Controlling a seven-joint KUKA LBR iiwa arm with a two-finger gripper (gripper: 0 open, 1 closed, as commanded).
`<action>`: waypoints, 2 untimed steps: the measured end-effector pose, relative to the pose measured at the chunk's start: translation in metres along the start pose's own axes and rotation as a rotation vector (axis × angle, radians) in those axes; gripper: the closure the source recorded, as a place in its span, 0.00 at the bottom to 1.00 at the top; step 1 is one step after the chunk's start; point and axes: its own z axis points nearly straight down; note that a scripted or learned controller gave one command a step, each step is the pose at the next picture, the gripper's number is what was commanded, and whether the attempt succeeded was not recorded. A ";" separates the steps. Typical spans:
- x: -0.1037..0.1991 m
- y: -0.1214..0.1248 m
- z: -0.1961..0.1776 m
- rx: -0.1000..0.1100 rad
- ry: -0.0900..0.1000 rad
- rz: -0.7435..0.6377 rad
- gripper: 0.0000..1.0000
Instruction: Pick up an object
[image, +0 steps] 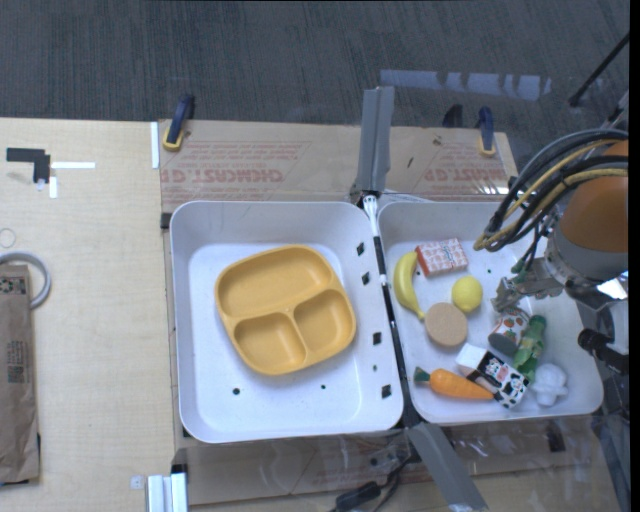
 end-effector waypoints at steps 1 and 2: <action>-0.030 0.014 -0.170 0.000 0.000 -0.406 1.00; 0.017 0.105 -0.183 -0.002 0.000 -0.833 1.00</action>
